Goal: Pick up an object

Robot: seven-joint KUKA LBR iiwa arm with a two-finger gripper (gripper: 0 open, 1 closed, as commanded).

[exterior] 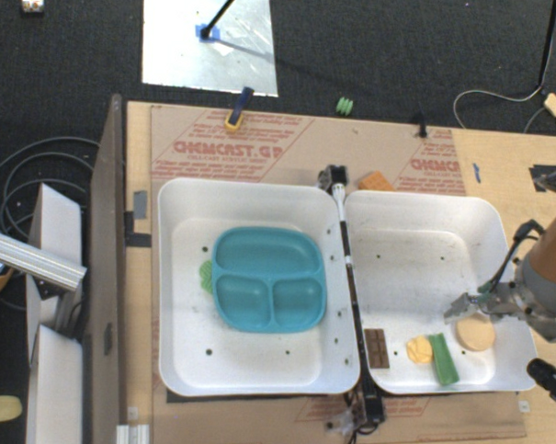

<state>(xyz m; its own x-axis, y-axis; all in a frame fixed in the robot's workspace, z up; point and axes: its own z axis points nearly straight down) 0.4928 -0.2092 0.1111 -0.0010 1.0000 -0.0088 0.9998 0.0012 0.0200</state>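
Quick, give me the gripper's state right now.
Gripper: over the right bin, just above the round tan piece; open or shut cannot be told, and nothing is seen held.

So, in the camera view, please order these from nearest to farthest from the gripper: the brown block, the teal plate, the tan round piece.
From the gripper:
1. Tan round piece, right bin, just below the gripper.
2. Brown block, right bin's lower left corner.
3. Teal plate, in the left bin.
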